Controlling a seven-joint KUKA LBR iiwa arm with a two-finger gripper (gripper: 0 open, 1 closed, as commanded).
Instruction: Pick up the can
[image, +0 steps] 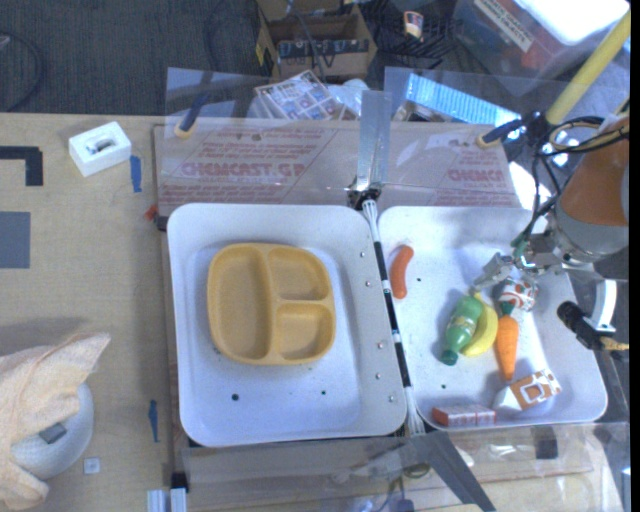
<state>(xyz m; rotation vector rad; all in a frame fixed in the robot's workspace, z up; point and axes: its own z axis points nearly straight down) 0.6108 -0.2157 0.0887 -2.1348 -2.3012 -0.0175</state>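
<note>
My gripper (505, 275) hangs at right of frame over the right bin (585, 400), fingers closed around the can (517, 294).

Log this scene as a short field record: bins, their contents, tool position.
left bin: holds a yellow divided plate
right bin: hot dog, green bottle, banana, carrot, can, small carton
tool: low over the right bin, at the can
can: still in the bin
</note>
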